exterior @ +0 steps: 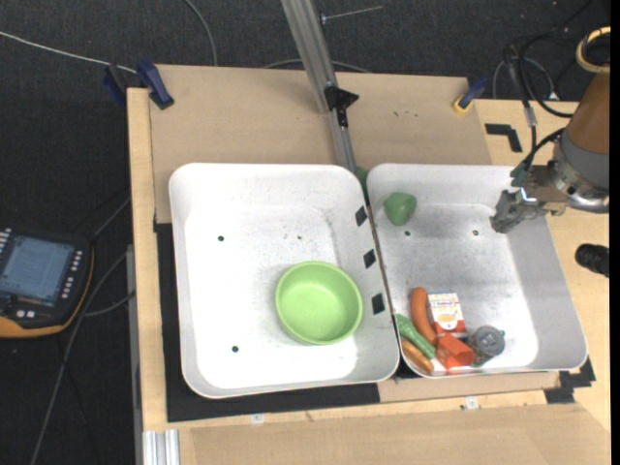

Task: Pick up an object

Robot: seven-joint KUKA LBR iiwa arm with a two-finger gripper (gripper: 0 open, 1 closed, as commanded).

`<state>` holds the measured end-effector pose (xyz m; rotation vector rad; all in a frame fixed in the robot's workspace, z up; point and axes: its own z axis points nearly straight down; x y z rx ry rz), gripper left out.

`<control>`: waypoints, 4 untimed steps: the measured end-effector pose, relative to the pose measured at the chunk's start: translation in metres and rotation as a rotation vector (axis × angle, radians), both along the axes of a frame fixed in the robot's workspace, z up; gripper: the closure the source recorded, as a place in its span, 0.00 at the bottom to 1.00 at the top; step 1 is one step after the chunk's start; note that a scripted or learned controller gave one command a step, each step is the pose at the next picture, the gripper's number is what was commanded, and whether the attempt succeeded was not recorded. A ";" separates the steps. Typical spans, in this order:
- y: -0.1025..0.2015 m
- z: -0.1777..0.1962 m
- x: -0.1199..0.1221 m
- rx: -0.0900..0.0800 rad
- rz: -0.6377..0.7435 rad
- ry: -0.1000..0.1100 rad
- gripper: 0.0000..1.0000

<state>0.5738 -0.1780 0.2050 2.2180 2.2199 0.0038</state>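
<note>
No legible txt; small carton (445,310) has printing, too blurry to read.

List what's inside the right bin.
Right bin: green lump at the back; at the front, a carrot, small box, grey piece, red item. Anything underneath them is hidden.

A smooth, glossy plastic finish is shown by the green bowl (319,302). The white bins (252,201) appear matt and speckled. The table (242,114) looks like matt cardboard.
</note>
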 end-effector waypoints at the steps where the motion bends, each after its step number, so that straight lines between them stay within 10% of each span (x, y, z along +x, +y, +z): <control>1: 0.002 0.042 -0.001 0.000 0.000 0.000 1.00; 4: 0.162 0.029 0.001 0.002 0.004 0.005 1.00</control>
